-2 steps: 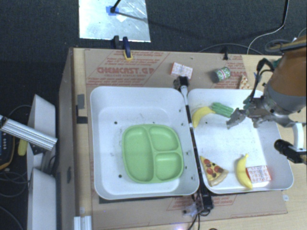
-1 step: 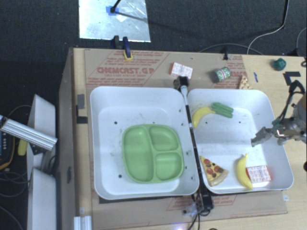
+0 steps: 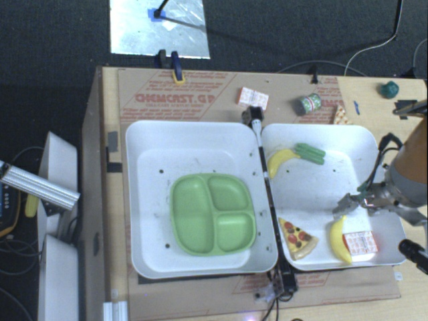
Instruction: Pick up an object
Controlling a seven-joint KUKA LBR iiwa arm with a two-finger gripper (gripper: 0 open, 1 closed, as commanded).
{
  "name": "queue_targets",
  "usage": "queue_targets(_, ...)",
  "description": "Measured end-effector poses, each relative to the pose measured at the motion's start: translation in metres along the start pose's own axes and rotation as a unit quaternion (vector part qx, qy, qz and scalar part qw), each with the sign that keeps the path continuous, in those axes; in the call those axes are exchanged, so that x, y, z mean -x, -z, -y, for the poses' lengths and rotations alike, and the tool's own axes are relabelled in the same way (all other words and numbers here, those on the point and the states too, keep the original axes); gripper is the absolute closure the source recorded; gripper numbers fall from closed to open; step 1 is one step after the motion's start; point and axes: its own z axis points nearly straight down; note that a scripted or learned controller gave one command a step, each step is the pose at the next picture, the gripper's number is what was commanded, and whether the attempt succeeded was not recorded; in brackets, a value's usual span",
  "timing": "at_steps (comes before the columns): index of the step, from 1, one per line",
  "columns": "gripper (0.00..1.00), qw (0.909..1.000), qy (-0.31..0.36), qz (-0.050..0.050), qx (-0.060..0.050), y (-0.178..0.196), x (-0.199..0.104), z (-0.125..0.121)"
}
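Gripper [image 3: 348, 204] hovers over the toy banana [image 3: 338, 239]; jaws' state, I can't tell. Banana looks light, rigid, slick; pinch mid-curve.

One camera fixed above the cardboard-topped bench [image 3: 200, 92] looks down at a slant, both shallow white plastic bins [image 3: 144, 179] filling mid-frame.

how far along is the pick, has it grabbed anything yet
Done: nothing lifted; the bananas, pizza slice, green toy and red-and-white box all lie in the right bin. In hand: the gripper is low over the bin's right side, above the near banana. Left: grasp and lift.
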Motion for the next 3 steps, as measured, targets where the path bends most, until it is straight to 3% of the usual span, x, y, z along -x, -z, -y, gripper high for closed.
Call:
queue_targets(1, 0.0, 1.0, 0.001, 0.0, 0.0, -0.052, -0.034, 0.0)
queue_targets(2, 0.0, 1.0, 0.001, 0.001, 0.002, -0.061, 0.026, -0.093)
queue_targets(3, 0.0, 1.0, 0.0, 0.001, 0.002, 0.007, 0.027, -0.003)
